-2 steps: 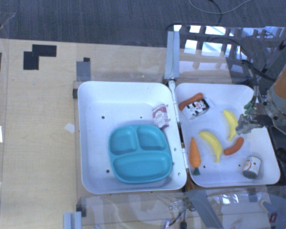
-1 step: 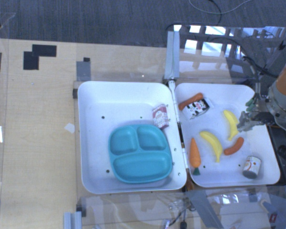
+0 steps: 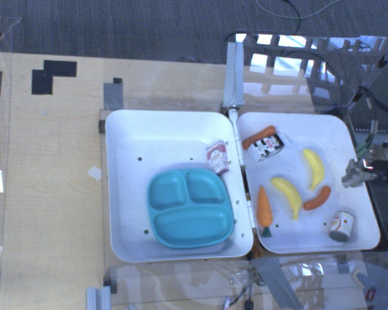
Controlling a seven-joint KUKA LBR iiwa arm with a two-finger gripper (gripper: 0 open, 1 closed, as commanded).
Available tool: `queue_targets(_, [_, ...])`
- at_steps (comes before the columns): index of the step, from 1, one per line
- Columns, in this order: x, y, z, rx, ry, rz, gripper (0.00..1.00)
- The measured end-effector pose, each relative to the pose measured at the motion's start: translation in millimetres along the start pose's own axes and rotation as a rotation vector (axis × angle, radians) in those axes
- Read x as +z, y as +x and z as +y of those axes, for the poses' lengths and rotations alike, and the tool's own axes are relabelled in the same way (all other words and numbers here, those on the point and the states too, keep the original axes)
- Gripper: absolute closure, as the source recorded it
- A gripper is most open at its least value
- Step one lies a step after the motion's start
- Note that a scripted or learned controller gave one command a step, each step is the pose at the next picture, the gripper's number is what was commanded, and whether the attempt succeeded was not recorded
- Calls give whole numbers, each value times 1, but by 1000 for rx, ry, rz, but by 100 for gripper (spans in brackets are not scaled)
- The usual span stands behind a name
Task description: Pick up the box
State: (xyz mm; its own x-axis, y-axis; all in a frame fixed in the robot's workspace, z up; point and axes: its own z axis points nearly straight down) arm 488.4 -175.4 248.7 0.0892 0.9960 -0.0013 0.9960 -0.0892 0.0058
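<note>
- box (image 3: 218, 157): small reddish carton leaning on the right wall of the left bin (image 3: 126, 173), centre of the frame, tilted against the divider.
- just below and left of it, filling the lower middle of that bin: teal divided plate (image 3: 190, 208), close to the carton but apart from it.
- gripper (image 3: 354, 173): at the right edge of the frame, over the right rim of the right bin (image 3: 349, 134), well apart from the carton; open or closed cannot be told, nothing seen held.
- lying between the two, across the right bin: sausage (image 3: 259, 136) touching a black-and-white carton (image 3: 269, 146) at upper left; two bananas (image 3: 315, 168) in the middle; carrot (image 3: 264, 208) at lower left; second sausage (image 3: 317, 197); white cup (image 3: 341, 225) on its side, lower right.
</note>
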Motion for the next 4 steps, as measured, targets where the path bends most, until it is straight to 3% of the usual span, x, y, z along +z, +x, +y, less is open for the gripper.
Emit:
queue_targets(1, [26,-15,0,363,4,1,100])
queue_targets(2, [15,-13,2,354,1,0,100])
queue_targets(3, [15,-13,2,354,1,0,0])
queue_targets(4, [128,-19,15,402,7,0,0])
